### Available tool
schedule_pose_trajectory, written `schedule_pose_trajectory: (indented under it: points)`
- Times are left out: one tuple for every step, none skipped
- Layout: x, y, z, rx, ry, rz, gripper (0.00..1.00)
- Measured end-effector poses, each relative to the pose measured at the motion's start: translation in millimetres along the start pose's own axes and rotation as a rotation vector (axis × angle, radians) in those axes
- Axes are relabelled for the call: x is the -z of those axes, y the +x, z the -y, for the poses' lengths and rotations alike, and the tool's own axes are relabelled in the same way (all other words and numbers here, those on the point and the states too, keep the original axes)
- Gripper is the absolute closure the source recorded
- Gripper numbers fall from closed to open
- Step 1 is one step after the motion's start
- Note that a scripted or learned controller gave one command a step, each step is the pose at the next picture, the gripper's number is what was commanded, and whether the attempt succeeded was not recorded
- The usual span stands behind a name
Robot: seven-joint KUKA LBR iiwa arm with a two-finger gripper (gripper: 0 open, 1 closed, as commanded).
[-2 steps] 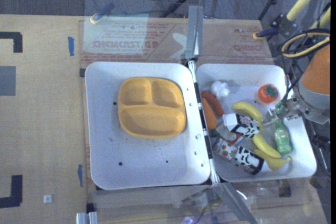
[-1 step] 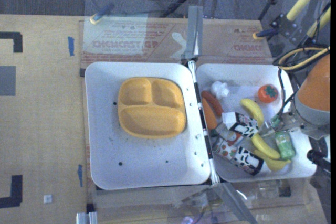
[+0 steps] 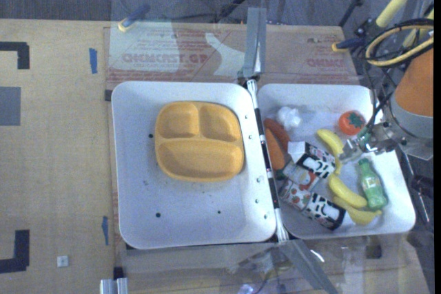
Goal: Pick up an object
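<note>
Listing your right bin (image 3: 403,217): gripper (image 3: 366,145) low over its middle right, between the orange-red fruit (image 3: 351,122) above and the green bottle (image 3: 372,184) just below; you cannot tell how far the jaws stand apart, nor see anything in them; one banana (image 3: 331,141) just left, another banana (image 3: 351,200) beside the bottle; left bin (image 3: 131,148) bears your yellow divided tray (image 3: 199,140).

Grey arm (image 3: 417,103) with orange band entering from right edge of frame, gripper (image 3: 364,147) lowered at mid-right.
</note>
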State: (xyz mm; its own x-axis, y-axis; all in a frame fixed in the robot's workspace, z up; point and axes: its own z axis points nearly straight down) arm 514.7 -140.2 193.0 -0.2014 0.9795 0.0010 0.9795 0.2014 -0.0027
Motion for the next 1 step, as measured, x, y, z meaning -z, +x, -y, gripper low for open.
schedule_pose_trajectory:
  points:
    - [37.5, -28.8, 10.5, 0.536, -0.004, 0.003, 1.00]
